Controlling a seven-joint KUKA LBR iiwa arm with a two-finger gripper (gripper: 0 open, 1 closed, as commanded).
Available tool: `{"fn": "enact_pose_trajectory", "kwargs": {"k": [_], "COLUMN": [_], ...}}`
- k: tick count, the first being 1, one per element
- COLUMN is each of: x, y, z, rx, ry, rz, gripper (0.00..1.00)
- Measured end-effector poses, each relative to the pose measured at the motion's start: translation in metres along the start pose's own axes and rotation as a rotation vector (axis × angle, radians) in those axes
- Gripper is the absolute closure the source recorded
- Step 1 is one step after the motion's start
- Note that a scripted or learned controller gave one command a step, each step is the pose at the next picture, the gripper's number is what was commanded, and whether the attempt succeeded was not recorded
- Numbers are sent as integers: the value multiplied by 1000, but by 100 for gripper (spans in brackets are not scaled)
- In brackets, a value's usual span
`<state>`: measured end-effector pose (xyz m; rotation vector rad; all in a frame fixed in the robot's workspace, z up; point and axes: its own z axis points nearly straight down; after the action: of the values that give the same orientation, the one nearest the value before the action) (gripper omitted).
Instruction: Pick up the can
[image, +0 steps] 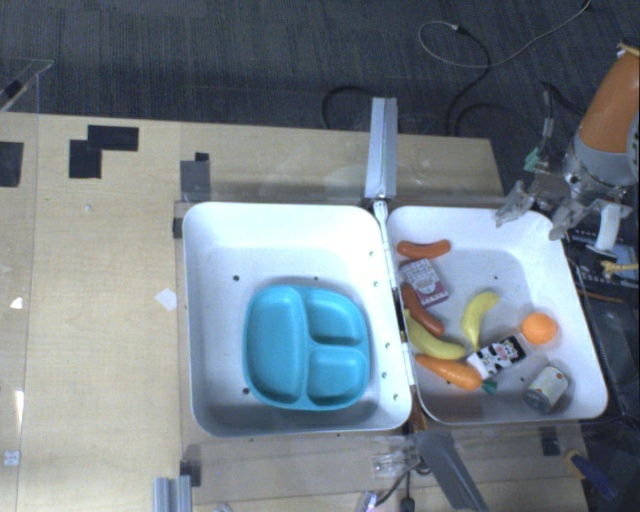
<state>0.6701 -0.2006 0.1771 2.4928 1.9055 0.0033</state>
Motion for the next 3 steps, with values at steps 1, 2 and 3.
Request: {"fn": "enact_pose_trajectory", "kwargs": {"k": [1,2,3], "x": [2,7,3], "y": [2,-27,-11], "z": [-13,90,10], "rx": [-7,-2,-3], "ry": [-2,0,1], "rz": [-8,146,181], "gripper": [100,100,100]}}
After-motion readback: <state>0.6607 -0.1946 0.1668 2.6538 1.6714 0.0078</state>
